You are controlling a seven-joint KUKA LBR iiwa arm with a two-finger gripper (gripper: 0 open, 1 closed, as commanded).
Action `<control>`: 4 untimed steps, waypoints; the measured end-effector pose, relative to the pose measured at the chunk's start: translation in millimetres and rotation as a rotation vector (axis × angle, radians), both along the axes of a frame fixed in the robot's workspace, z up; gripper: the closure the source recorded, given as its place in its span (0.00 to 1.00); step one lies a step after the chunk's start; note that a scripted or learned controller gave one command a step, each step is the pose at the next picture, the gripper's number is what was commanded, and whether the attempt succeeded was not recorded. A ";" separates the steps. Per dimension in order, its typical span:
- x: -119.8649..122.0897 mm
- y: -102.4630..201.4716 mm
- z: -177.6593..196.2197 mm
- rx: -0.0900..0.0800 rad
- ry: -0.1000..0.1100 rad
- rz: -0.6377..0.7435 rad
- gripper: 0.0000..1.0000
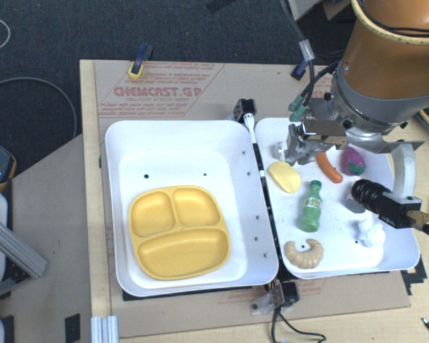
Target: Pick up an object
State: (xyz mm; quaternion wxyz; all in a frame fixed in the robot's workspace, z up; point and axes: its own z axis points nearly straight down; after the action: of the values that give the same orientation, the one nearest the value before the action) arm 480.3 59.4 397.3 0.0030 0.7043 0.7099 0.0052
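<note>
A single fixed camera is looking down at a slant from above the bench (pixel 93 191), framing both white bins (pixel 121 191) fully, with the arm (pixel 393 41) entering from the right.

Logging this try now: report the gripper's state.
Gripper: low in the right bin, above the yellow lemon; open or closed cannot be told, and nothing is seen held.

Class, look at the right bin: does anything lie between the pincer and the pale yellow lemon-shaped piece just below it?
Nothing visible does. The pincer hangs right above the yellow piece, with bare bin floor between them. The green bottle and orange carrot lie off to the side.
</note>
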 end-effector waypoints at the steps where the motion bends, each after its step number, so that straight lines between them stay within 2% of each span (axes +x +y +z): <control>1: 27.0 -76.0 -130.4 -0.006 0.025 -0.017 1.00; 2: 39.2 10.3 -83.0 -0.001 0.006 0.001 1.00; 3: 35.4 16.6 148.4 0.001 -0.011 -0.005 1.00; 4: -4.2 78.1 2.6 -0.006 0.029 0.000 1.00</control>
State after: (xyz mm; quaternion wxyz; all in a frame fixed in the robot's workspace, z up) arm 476.1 137.6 399.9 -0.0051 0.7044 0.7098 -0.0071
